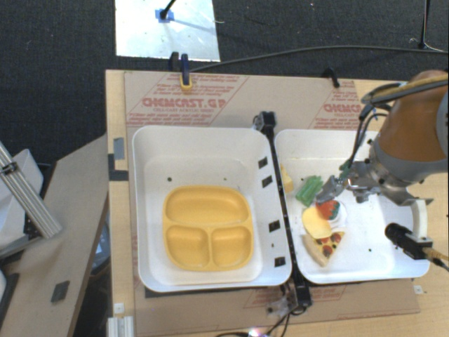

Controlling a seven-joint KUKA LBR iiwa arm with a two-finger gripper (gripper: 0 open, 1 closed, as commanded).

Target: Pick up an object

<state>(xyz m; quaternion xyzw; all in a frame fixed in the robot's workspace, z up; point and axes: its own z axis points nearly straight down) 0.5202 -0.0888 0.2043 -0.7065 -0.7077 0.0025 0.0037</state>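
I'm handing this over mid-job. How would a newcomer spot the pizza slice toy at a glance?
Look in the right bin, at the cluster of toys near the divider. The pizza slice is the item nearest the bin's front edge, just below a yellow round piece. It alone is a tan wedge with red spots.

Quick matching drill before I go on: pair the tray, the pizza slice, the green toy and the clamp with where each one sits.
Things:
1. tray
2. pizza slice
3. green toy
4. clamp

Places:
A. right bin, front, near the divider
B. bench's far edge, beyond the bins
C. left bin
D. right bin, beside the tool

Pairs: 1-C, 2-A, 3-D, 4-B
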